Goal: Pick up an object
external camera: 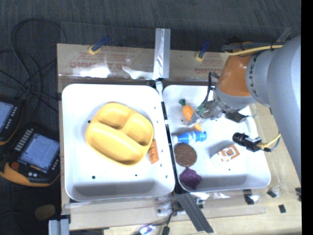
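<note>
Right now the carrot (pixel 188 112), a small orange toy with a green top, lies in the upper left part of the right bin (pixel 244 180), just beside the gripper (pixel 204 110), which hangs low over that bin; whether it is spread or pressed together I cannot tell. Below sit a blue bottle (pixel 191 137), a brown disc (pixel 185 154) and a purple lump (pixel 190 178). A big yellow shape (pixel 120 132) fills the left bin (pixel 78 180).

One fixed overhead view, slanted down over both white bins (pixel 68 131), arm (pixel 274 77) from the right.
</note>
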Controlling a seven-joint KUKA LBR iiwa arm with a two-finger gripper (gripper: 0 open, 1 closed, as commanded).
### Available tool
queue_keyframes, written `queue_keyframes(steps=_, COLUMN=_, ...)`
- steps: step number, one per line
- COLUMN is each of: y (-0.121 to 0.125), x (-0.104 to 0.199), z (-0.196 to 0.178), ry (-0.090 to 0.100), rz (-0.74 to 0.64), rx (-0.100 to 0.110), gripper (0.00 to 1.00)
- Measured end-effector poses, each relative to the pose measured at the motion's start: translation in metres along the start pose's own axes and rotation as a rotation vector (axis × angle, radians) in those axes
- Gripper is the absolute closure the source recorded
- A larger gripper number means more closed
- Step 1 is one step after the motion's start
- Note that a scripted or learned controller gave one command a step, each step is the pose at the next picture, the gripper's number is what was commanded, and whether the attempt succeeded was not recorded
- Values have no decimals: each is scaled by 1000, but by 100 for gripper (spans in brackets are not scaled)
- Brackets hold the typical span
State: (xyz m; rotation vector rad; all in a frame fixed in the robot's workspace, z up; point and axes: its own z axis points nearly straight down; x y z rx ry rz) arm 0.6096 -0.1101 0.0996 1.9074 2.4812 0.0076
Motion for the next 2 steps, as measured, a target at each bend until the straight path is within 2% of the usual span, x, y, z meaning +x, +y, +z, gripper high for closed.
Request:
queue_keyframes(steps=1, y=19, x=-5, z=12, ry=20, rz=196, rx=46, gripper=100)
queue_keyframes(steps=2, y=65, x=57, z=-68, ry=10, rz=258, rx=67, gripper=100)
